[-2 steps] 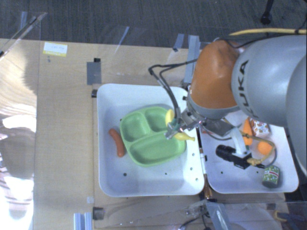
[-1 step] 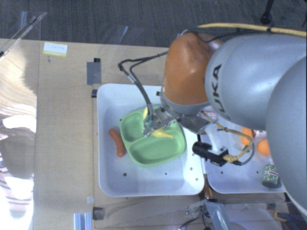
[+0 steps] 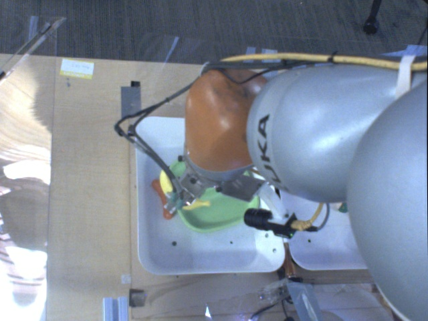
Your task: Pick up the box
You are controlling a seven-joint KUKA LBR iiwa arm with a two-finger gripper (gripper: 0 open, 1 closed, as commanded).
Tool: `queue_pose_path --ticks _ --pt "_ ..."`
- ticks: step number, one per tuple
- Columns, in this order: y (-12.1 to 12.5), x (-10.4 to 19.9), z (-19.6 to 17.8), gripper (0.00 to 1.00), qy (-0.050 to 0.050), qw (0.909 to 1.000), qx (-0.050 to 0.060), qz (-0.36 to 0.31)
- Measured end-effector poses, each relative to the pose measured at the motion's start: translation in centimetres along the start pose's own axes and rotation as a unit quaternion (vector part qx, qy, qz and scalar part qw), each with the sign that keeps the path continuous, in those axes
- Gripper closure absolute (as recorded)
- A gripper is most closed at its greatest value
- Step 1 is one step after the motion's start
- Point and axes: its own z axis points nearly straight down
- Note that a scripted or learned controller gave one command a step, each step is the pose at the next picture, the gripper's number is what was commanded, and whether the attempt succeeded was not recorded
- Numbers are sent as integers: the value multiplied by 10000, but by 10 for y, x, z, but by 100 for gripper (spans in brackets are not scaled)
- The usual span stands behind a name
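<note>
My arm's orange band (image 3: 217, 122) and grey wrist hang low over the left white bin (image 3: 200, 256) and cover its middle and far part. The gripper (image 3: 179, 196) pokes out beneath the wrist at the bin's left side, down among the objects. Right under it lie a green rounded object (image 3: 217, 216), a yellow piece (image 3: 166, 180) and an orange-red piece (image 3: 162, 194). What lies beneath the wrist is hidden, and I cannot make out a box shape among the visible pieces.
The right white bin (image 3: 321, 256) shows just a corner under the big grey arm link (image 3: 334, 132). A black cable (image 3: 144, 146) loops over the left bin's far left corner. Bare wooden bench (image 3: 80, 199) extends to the left.
</note>
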Motion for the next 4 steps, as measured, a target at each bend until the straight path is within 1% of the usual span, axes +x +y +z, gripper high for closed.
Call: queue_pose_path --ticks 1,2,3,4 --pt "41 -82 -88 100 -25 9943 -23 -1066" --pt "64 -56 -97 100 -21 9944 -24 -1056" --pt "-25 -61 -104 100 -5 9696 6 2446" --pt "-2 -42 -60 100 -3 9686 14 2486"
